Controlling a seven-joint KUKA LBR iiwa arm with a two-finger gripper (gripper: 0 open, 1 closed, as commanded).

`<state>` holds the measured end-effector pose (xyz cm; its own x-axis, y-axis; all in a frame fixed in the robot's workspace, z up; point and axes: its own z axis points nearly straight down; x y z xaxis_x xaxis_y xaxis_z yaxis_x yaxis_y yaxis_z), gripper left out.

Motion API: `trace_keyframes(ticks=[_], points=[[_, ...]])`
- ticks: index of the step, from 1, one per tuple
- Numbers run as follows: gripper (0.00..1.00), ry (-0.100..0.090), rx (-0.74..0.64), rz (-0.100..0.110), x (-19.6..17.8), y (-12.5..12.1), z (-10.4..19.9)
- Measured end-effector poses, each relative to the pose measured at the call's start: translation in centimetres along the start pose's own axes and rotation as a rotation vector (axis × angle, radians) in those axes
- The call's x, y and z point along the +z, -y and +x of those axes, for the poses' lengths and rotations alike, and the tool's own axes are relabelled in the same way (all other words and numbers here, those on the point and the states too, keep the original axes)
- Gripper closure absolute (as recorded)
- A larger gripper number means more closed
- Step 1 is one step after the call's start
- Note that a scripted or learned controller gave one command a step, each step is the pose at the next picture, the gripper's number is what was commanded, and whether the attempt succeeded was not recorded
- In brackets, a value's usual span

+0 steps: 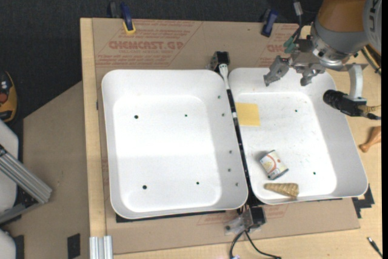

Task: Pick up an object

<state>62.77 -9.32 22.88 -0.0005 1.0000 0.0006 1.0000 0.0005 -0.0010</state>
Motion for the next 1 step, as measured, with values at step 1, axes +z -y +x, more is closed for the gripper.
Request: trace_keyframes(ticks=[1], points=[[1.00,0.001,-0.001,-0.003,-1.10,-0.07,0.03]])
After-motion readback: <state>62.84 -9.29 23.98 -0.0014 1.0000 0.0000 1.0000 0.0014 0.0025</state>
